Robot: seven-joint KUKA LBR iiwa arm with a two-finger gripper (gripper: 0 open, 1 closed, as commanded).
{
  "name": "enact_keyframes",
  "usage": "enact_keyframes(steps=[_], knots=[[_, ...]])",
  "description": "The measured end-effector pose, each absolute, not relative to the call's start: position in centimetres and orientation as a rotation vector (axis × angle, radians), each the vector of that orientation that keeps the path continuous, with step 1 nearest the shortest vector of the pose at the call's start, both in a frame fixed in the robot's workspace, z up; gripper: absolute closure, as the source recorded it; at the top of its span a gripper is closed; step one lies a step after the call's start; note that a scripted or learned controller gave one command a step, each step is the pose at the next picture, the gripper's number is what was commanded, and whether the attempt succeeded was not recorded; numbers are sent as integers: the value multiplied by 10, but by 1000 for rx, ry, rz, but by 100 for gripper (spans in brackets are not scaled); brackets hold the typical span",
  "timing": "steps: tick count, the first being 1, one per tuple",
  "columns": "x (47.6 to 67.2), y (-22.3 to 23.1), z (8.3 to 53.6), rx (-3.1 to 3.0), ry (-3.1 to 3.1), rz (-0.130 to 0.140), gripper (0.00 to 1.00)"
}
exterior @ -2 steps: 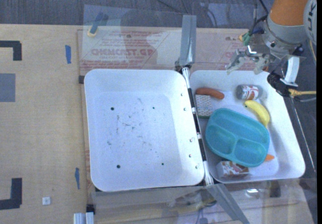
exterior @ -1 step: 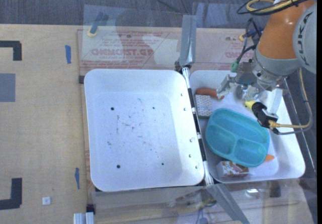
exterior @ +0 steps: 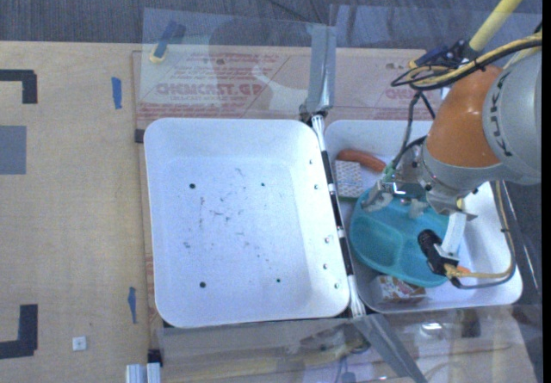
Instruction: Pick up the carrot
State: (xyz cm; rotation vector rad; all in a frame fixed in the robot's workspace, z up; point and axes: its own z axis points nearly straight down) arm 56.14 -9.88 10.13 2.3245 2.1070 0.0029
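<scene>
Overhead view of the bench [exterior: 69,200] with two white bins. The grey arm [exterior: 525,114], orange-banded, reaches into the right bin [exterior: 508,282], its jaws [exterior: 403,194] lowered over a teal tray [exterior: 392,244]; whether they stand wide or narrow cannot be told. The carrot [exterior: 362,158] lies just beyond the jaws, toward the bin's far wall, apart from them and not held, above a small checkered item [exterior: 348,177]. A printed packet [exterior: 398,289] lies on the near side of the jaws. The left bin [exterior: 164,157] lies well away from them.
</scene>
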Motion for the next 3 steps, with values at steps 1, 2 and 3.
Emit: enact_keyframes(steps=[1, 2, 3], knots=[[491, -102, 148, 2308, 2134, -1, 0], [502, -100, 223, 2472, 1938, 0, 0], [486, -138, 107, 2913, 1118, 20, 0]])
